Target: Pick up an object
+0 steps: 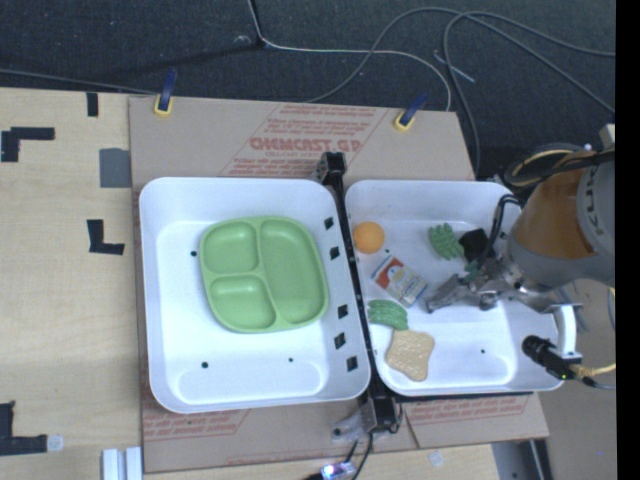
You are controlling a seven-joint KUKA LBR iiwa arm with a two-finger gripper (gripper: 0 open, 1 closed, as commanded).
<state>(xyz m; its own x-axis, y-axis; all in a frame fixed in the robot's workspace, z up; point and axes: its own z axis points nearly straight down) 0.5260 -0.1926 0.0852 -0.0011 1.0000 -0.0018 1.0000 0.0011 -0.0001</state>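
Two white bins on bench. Left bin holds green divided plate. Right bin: orange ball at 10 o'clock, dark green item at 12, red-white packet centre-left, green piece and tan slice at 7. Gripper low at centre, beside packet; finger spread unclear, grasp cannot tell.

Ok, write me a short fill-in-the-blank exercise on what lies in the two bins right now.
1. The green divided plate lies in the ____ bin.
2. The small ball near the divider is ____ in colour.
3. The plate has ____ compartments.
4. The gripper hangs over the ____ bin, close to the red and white packet.

Missing words: left; orange; three; right
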